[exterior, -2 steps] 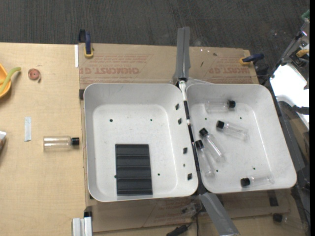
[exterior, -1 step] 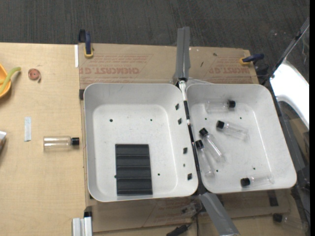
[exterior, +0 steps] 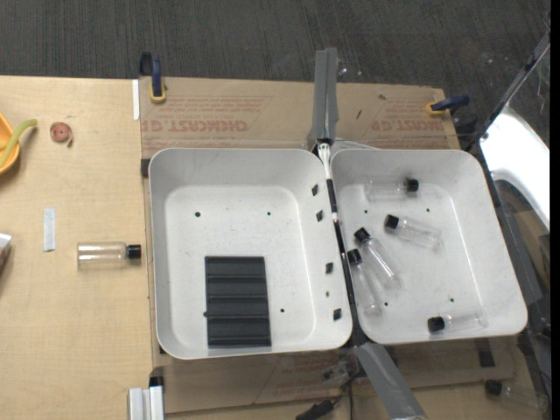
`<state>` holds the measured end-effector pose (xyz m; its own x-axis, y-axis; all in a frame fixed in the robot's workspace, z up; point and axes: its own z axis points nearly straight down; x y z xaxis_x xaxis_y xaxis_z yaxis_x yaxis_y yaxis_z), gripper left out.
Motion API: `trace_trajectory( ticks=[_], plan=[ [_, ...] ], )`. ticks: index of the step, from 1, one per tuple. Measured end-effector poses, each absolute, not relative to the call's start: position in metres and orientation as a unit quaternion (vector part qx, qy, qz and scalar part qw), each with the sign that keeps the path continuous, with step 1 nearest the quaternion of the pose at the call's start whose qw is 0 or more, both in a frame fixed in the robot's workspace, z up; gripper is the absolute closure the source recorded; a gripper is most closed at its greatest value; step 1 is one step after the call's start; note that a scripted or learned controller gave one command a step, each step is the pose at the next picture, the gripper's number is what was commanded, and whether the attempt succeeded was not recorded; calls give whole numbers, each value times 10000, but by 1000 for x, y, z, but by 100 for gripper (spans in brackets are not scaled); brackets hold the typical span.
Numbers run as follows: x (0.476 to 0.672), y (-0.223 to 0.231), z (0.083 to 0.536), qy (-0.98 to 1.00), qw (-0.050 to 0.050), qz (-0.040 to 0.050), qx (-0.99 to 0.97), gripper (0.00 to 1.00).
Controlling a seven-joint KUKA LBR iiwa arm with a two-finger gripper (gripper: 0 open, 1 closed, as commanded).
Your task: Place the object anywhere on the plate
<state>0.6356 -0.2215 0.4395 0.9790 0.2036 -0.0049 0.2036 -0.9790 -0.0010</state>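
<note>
A black ribbed plate [exterior: 236,301] lies flat at the front of the left bin [exterior: 175,173]. Several clear vials with black caps lie in the right bin [exterior: 477,191]. One vial [exterior: 389,187] is near the back and another [exterior: 413,229] sits in the middle. Two vials [exterior: 376,256] lie close together along the left side, and one vial [exterior: 455,322] rests at the front rim.
On the wooden bench left of the bins lies another clear vial [exterior: 105,252], with a white strip [exterior: 49,230], a small red disc [exterior: 59,131] and a yellow-orange object [exterior: 9,143]. Clamps [exterior: 150,75] hold the cardboard sheet behind the bins. A white curved part [exterior: 516,151] stands at the right edge.
</note>
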Motion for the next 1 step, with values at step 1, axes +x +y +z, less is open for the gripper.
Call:
trace_trajectory(
  ticks=[1],
  plan=[
    [650,-221,439,-1024,2,23,-9947,0]
  ],
)
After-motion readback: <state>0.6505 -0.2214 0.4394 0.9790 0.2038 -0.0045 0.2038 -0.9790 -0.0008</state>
